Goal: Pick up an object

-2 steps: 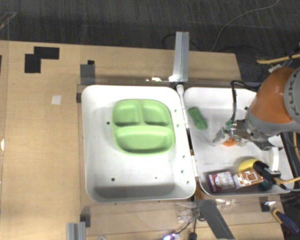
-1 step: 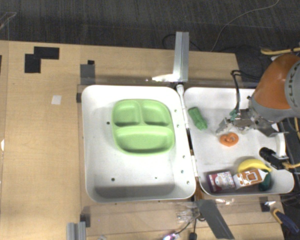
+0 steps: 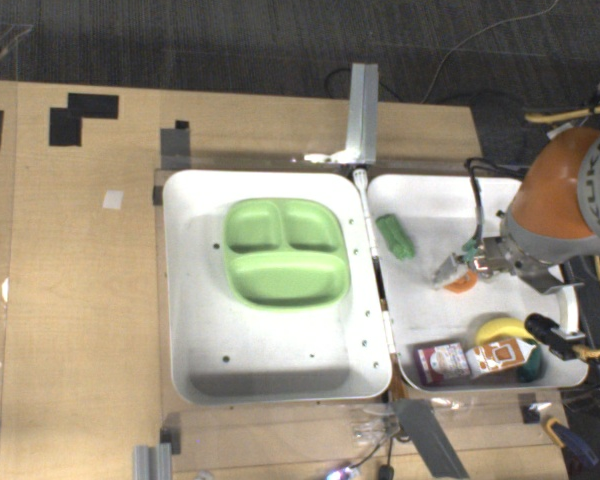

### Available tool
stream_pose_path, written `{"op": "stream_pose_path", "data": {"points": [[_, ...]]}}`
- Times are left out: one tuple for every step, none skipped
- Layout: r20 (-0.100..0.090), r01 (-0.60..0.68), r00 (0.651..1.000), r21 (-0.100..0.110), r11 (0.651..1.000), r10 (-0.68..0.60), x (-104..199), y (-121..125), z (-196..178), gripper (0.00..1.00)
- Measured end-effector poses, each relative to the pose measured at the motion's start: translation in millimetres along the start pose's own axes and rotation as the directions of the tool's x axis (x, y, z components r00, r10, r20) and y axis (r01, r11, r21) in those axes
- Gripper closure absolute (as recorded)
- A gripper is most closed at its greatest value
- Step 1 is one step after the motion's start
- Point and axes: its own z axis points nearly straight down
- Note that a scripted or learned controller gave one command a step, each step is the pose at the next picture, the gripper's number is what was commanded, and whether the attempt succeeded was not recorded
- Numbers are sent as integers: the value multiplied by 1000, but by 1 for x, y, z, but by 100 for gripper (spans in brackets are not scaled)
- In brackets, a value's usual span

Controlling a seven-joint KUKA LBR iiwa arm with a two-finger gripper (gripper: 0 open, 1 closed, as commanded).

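Pincer (image 3: 458,268) over orange object (image 3: 462,283); green pickle (image 3: 395,237), banana (image 3: 502,329) near.

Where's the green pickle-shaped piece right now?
In the camera view, the green piece lies in the right bin, near its left wall, left of the gripper and orange item.

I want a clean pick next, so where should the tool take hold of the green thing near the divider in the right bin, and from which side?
Probably across the middle of the green object, coming straight down from above. It lies flat and elongated, slanting along the bin's left wall, with bare floor on its right. Close the fingers across its narrow width, since its long axis looks too wide to span.
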Motion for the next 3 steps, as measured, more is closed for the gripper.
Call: {"op": "stream_pose_path", "data": {"points": [[-1,1,1000,-4,1000,-1,1,2,-11,100],[-1,-116,993,12,993,116,57,112,-93,100],[-1,-116,993,12,993,116,57,112,-93,0]]}}
